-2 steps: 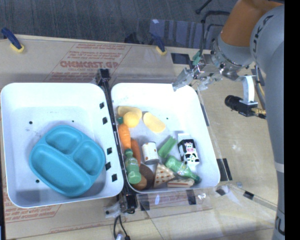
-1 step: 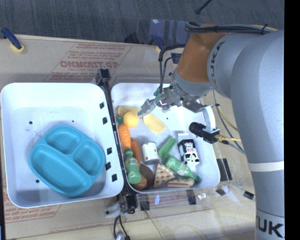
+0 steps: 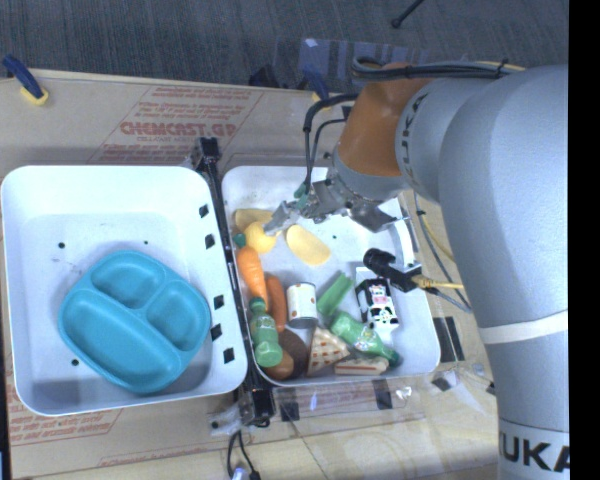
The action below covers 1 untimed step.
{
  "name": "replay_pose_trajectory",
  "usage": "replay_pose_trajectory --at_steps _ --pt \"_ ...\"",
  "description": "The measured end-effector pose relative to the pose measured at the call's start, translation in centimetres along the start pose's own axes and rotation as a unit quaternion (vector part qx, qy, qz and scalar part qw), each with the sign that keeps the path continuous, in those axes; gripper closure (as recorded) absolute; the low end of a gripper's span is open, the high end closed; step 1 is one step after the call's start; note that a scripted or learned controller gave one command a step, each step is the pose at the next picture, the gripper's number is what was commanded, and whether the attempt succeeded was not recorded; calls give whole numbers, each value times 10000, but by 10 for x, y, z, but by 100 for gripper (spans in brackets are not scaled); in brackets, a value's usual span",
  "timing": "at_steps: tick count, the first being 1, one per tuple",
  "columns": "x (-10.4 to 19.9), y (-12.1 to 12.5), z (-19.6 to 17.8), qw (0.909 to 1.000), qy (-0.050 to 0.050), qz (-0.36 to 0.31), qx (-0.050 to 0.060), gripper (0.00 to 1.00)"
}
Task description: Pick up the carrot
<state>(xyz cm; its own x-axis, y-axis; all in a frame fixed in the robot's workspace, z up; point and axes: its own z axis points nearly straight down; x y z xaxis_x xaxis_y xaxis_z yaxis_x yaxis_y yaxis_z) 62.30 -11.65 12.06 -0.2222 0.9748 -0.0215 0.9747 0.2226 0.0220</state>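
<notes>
The carrot (image 3: 251, 271) is orange and lies lengthwise along the left wall of the right bin (image 3: 423, 320), its top end next to a yellow toy fruit (image 3: 257, 236). My gripper (image 3: 302, 206) hangs over the back part of that bin, up and to the right of the carrot and apart from it. It sits just above a pale yellow oval piece (image 3: 308, 246). The grey arm with its orange band (image 3: 380, 133) hides the bin's back right corner.
Crowded at the front of the right bin are a darker orange piece (image 3: 276, 298), a small can (image 3: 301, 304), green toys (image 3: 334, 293), a green bottle (image 3: 265, 335), a pizza slice (image 3: 327, 351) and a black-and-white cow (image 3: 380, 303). The left bin (image 3: 40, 193) holds a blue divided plate (image 3: 135, 318).
</notes>
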Motion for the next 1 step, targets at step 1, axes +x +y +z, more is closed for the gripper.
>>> replay_pose_trajectory --at_steps 1 --pt "8 -16 16 9983 -37 583 29 0"
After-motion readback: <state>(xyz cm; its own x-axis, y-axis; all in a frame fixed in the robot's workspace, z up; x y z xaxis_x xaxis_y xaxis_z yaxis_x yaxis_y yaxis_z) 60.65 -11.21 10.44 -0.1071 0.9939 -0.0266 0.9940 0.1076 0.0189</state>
